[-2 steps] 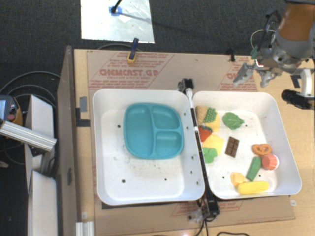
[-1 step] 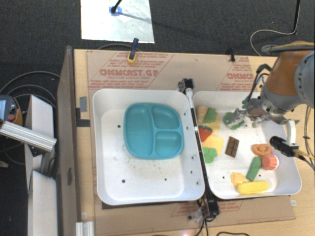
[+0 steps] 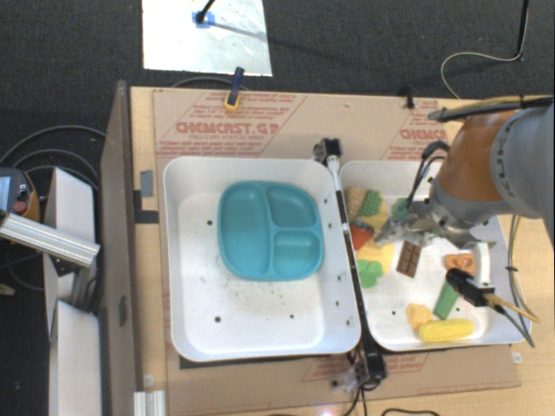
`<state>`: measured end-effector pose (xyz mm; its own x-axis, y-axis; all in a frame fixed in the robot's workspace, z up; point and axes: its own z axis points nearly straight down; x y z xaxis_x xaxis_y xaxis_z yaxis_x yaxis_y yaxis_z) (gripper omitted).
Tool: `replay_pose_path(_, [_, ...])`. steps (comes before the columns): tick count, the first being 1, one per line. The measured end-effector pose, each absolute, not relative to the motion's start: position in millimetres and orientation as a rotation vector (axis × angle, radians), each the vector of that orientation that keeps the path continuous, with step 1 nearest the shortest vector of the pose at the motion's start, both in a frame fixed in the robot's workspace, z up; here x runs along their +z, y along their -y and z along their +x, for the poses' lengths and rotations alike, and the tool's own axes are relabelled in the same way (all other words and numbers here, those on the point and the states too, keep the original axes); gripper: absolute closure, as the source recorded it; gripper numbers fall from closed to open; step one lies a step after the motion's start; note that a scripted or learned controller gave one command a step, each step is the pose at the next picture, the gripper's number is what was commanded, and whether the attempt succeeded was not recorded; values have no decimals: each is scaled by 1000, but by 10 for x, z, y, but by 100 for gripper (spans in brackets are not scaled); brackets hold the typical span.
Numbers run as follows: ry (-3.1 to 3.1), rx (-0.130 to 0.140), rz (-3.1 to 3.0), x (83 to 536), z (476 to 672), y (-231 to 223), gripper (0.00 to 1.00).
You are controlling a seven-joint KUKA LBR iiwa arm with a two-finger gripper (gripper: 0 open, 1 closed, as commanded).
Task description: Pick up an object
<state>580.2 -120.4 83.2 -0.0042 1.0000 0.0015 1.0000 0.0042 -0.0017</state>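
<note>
Two bins are sitting side by side on the worktop (image 3: 260, 120). A divided plate (image 3: 269, 230) is lying in the left bin (image 3: 186, 319). Toy foods are crowding the right bin (image 3: 390, 336), and the tool (image 3: 401, 230) is hanging over them, reaching in from the right.

Red print runs along the far edge of the cardboard sheet (image 3: 260, 115) lying under the two bins on the desk. On the left stretch it seems to read "CHEMCAST GP", with a line of smaller letters above it too small to read. The same red print repeats at the far right (image 3: 421, 133), partly hidden by the arm.
</note>
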Motion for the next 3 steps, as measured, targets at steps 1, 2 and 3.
replay_pose_path(1, [2222,1,-2220,844,5623,1437,0])
replay_pose_path(2, [2225,-4,-2221,951,5638,1427,100])
replay_pose_path(3, [2244,-19,-2212,2149,5923,515,100])
